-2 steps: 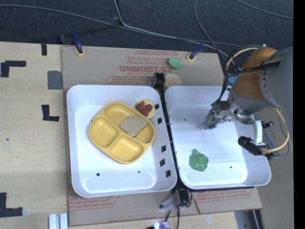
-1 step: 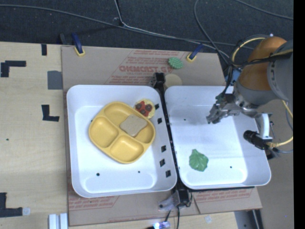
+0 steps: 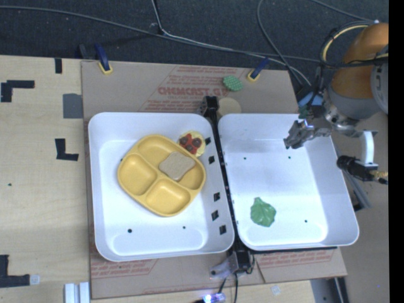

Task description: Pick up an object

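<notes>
Green lump [image 3: 262, 212]: roughly round, no clear long axis, lay in right bin [image 3: 328, 188]. Gripper [image 3: 295, 137] state couldn't be told.

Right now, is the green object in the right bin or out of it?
In. The green object lies on the floor of the right bin, near its front wall, apart from the end effector.

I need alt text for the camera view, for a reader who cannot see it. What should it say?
A robot arm's gripper hovers over the upper part of the right white bin, which holds a green leafy item. The left white bin holds a yellow divided plate with a tan slice on it and a small red item beside it.
</notes>
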Robot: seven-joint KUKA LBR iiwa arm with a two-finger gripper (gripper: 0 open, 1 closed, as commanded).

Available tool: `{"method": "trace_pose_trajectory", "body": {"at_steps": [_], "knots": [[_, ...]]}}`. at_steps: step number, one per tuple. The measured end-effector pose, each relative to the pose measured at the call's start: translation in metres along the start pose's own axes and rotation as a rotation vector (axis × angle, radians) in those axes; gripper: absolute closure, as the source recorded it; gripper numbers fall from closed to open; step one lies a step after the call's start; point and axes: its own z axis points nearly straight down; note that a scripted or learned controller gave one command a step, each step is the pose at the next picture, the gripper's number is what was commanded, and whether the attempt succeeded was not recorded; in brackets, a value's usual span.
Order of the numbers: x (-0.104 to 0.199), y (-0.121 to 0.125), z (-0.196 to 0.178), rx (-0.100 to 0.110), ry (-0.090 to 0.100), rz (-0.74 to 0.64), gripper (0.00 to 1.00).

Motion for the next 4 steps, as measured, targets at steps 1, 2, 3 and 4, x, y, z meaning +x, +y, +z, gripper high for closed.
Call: {"method": "trace_pose_trajectory", "body": {"at_steps": [1,2,3,4], "knots": [[0.0,0.001,-0.038,0.003,0.001,0.0,1.0],[0.053,0.002,-0.036,0.006,0.002,-0.004,1.0],[0.113,-0.016,-0.031,0.008,0.003,-0.004,1.0],[0.168,-0.027,-0.018,0.009,0.003,-0.004,1.0]]}}
